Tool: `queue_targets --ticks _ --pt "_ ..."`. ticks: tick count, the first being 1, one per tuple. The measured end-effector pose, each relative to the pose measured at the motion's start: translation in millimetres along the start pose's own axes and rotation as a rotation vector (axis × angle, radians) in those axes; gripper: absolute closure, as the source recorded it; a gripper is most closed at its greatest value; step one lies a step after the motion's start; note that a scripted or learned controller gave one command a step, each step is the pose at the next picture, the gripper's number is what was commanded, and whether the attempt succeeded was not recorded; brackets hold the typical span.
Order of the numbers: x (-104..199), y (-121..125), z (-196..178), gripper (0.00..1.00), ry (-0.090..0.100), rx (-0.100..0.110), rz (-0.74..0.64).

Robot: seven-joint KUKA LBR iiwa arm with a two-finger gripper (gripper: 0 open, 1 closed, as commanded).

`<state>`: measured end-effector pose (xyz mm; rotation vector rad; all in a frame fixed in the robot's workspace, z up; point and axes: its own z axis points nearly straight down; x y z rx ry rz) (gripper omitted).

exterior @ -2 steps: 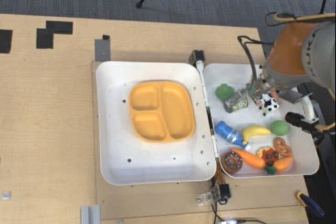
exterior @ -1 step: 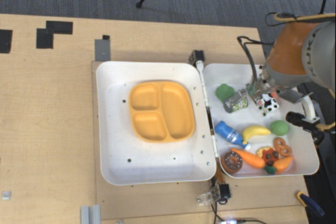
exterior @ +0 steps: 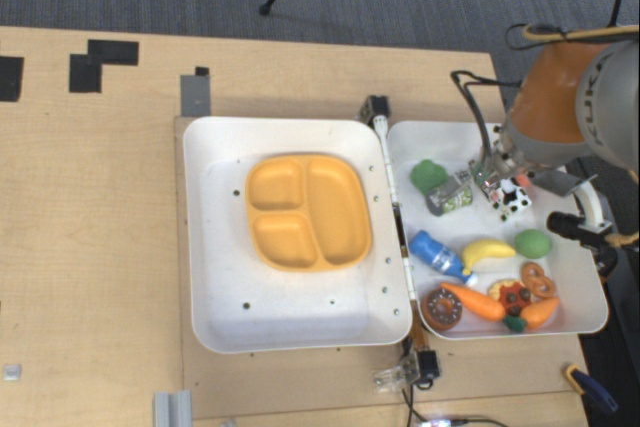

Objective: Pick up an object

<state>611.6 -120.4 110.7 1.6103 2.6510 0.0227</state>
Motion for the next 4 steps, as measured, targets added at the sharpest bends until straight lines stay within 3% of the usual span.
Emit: queue_targets --ticks 1,2,3,4 --pt "-2.1 -0.6 7.6 0.0 0.013 0.012 -0.007" --pt "-49.8 35.7 27.6 0.0 0.036 0.041 -0.09" --pt "-16.8 -39.1 23.8 0.0 0.023 0.029 -0.023" --pt "-17.9 -36.0 11.7 1.0 0.018 0.022 -0.024"
